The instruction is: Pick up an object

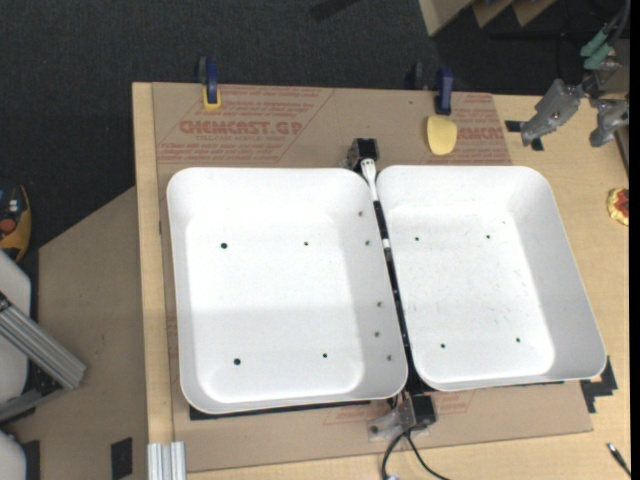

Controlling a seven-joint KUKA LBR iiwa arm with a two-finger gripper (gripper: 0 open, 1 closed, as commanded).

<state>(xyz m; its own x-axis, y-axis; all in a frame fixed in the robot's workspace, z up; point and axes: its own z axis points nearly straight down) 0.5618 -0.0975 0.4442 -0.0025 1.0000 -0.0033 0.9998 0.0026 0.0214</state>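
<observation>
While the gripper (578, 118) hangs off the far right corner of the bench, beyond the right bin (560, 218) and above bare board, its two grey fingers (548, 116) seem to stand apart with nothing between them. They are small and partly cut off at the picture's edge, so that reading is a cautious one.

Moving outward, the right bin shows a white floor marked by a few dark dots and faint speckling. I can make out nothing lying in it that could be gripped. The left bin (190, 268), touching it along a dark centre seam, looks the same: white floor, four dark dots, some shadow.

Nearest to the gripper among loose-looking items is a small pale yellow piece (441, 134) on the brown board (300, 118) just beyond the right bin's far rim, below a blue clamp (444, 88). Whether it is an object meant for picking or part of the clamping, I cannot tell. A second blue clamp (209, 72) sits at the far left of the board.

As for progress, I judge the pick not yet made: nothing is held, and the gripper is well away from both bins. Finding a target, descending, closing and lifting all remain.
</observation>
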